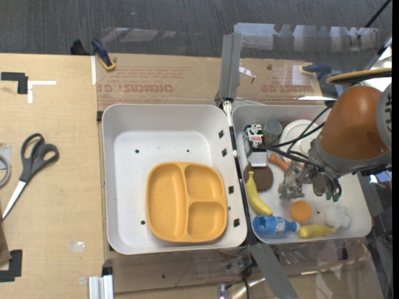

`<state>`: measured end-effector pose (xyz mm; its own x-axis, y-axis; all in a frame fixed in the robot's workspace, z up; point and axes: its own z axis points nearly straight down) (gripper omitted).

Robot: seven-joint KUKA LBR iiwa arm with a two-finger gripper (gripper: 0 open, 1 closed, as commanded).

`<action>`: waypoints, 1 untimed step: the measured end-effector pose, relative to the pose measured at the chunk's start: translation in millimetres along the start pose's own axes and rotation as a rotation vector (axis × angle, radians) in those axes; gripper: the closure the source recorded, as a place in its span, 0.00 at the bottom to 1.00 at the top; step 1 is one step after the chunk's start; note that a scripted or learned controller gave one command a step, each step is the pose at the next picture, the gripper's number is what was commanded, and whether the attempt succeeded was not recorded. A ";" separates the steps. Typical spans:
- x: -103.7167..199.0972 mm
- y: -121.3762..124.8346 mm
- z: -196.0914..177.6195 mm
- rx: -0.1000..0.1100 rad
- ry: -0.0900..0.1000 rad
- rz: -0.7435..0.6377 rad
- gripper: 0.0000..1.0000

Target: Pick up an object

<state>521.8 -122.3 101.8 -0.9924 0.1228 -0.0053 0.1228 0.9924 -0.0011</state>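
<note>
A yellow tray (186, 202) sits in the left bin (118, 167). In the right bin (358, 195) lie a banana (255, 195), a brown cookie (262, 177) and a blue bottle (274, 227). An orange ball (301, 211) sits just below the gripper (307, 185), not between its jaws. I cannot tell if the jaws are spread or pressed together.

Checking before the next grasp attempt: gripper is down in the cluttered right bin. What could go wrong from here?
1. The gripper sits among closely packed items: orange ball, banana and brown disc. It may nudge neighbours or catch two things.
2. The orange ball is round and could roll away on contact.
3. Black cables trail over the right bin and might snag on objects.
</note>
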 end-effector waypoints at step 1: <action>-69.7 -56.4 -37.2 0.000 -0.003 -0.072 1.00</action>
<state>583.9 -186.7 139.4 -0.9986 0.0516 -0.0079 0.0516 0.9987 -0.0018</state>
